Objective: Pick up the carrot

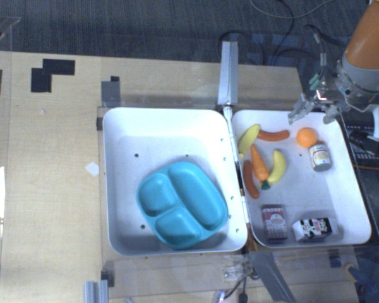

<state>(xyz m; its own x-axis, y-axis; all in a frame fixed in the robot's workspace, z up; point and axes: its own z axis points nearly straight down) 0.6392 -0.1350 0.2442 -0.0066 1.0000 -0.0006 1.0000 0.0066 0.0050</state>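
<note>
Two shallow white bins are seen from above, side by side. In the right bin (354,197), the small orange carrot with a green tip (259,165) lies near the left wall, crowded between a yellow banana (248,137) above, a second yellow banana (277,167) touching its right, and a brown-red sausage (251,180) at its left. This tight cluster is judged to leave little room for fingers. The metal two-finger gripper (316,109) hangs over the bin's far edge, spread wide and holding nothing, well apart from the carrot, so the pick appears not yet begun. A blue sectioned plastic tray (182,202) rests in the left bin (123,169).
</note>
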